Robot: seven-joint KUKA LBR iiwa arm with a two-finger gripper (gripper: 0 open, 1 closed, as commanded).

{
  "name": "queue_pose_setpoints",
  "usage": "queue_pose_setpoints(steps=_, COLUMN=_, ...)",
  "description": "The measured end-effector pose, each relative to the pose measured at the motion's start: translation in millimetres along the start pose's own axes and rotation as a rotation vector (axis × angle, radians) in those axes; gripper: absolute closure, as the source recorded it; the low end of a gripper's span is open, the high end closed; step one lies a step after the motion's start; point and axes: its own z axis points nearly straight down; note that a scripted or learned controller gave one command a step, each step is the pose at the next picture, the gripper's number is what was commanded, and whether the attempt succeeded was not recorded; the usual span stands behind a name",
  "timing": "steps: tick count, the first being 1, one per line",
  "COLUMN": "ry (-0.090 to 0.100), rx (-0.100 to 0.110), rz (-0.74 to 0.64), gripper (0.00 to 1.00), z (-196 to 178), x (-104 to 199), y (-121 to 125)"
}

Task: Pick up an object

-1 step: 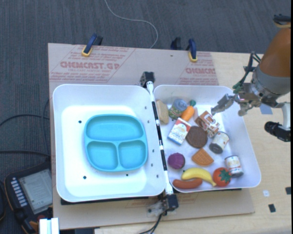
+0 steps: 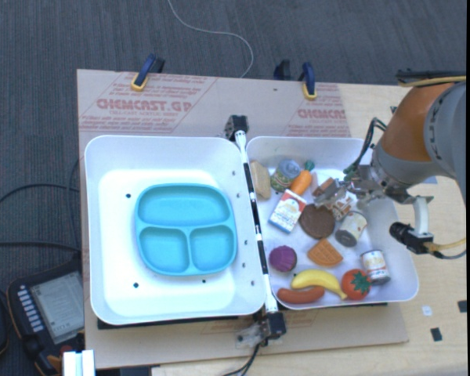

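The right bin holds several toy foods: a carrot, a white and red carton, a brown round cookie, a purple plum, a banana, a sausage, a red tomato, an orange wedge and a small can. My gripper reaches in from the right and hangs low over the bin's upper middle. It is just right of the carrot and above the cookie, next to a pale cylinder.
The left bin carries a light blue divided plate. A bread stick and a greenish can lie near the divider between the bins. Clamps and cables sit along the bench's edges.
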Motion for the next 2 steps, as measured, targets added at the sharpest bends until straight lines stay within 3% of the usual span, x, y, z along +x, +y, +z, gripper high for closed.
queue_pose_setpoints(steps=1, ry=0.000, rx=0.000, rz=-0.001, gripper=1.00, z=-10, x=0, y=0)
queue_pose_setpoints(steps=2, ry=0.002, rx=0.005, rz=-0.002, gripper=1.00, z=-103, x=66, y=32)
